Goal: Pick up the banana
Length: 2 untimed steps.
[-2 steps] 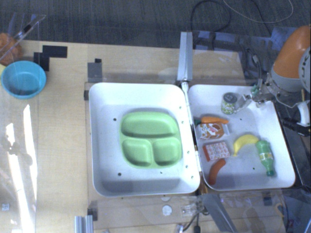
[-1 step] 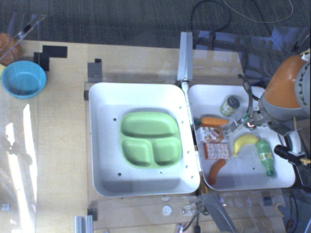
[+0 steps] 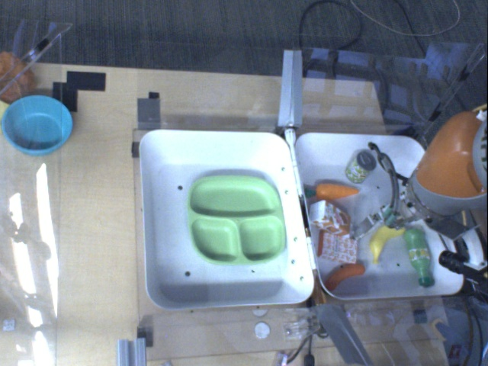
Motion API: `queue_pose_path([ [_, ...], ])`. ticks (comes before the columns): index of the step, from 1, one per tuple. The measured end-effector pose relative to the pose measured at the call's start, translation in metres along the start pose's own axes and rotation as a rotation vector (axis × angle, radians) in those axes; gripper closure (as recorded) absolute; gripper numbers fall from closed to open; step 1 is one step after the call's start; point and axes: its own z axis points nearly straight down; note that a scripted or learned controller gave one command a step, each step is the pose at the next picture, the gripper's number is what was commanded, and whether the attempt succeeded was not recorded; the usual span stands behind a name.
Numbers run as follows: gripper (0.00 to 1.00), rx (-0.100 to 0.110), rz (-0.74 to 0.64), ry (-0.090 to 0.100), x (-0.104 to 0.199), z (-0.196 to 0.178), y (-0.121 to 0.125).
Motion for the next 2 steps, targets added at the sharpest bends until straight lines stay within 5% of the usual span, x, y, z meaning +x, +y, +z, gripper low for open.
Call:
queue_pose_path([
  [1, 0.0, -0.005, 0.027, -0.004, -0.02, 0.002, 0.04],
  [2, 0.0, 0.0, -0.168, 0.0, 0.041, -0.06, -0.001],
])
